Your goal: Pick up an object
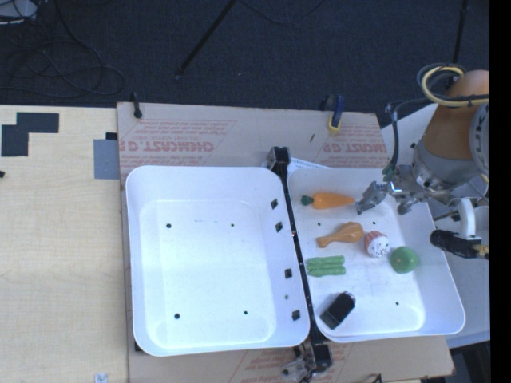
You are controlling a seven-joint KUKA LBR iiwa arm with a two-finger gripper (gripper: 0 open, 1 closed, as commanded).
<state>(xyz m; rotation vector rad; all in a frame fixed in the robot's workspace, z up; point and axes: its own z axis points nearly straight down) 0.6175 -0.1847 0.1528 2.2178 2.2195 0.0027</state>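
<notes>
Arm [455, 138] is a chunky grey thing with a fat orange band above the wrist and a yellowish cable loop on top. The gripper [389, 196] end is bare grey metal, kinda spindly, with dark cabling nearby.

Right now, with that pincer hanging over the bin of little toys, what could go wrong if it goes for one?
The pincer sits near the bin's far edge, so it might bump the rim. The chicken leg, small ball and green ball lie close together, so grabbing one may nudge another. The balls could roll away.
</notes>
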